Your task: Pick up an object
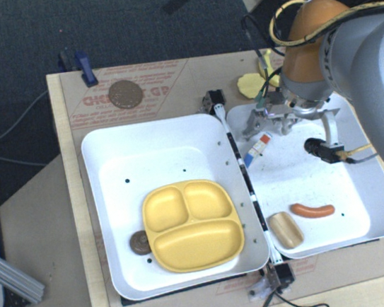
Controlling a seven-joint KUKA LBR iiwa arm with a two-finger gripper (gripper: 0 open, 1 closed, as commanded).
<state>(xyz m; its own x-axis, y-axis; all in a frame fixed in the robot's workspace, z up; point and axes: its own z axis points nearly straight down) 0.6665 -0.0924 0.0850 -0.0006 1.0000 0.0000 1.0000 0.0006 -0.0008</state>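
A: Left bin (106, 198): smooth yellow plastic divided plate (191, 225), three compartments, rounded corners. A flat brown disc (140, 243) touches its left edge.

B: And the right bin (374, 222)?

A: You have a tan bun-shaped piece (286, 229) against the front left corner, and a glossy orange sausage (313, 210) just beside it. A small white tube with red and blue ends (256, 148) lies by the dividing wall. Bare floor lies mid-bin.

B: Claw?

A: Gripper (272, 117) sits at the far left corner, above the tube. You can't tell its state.
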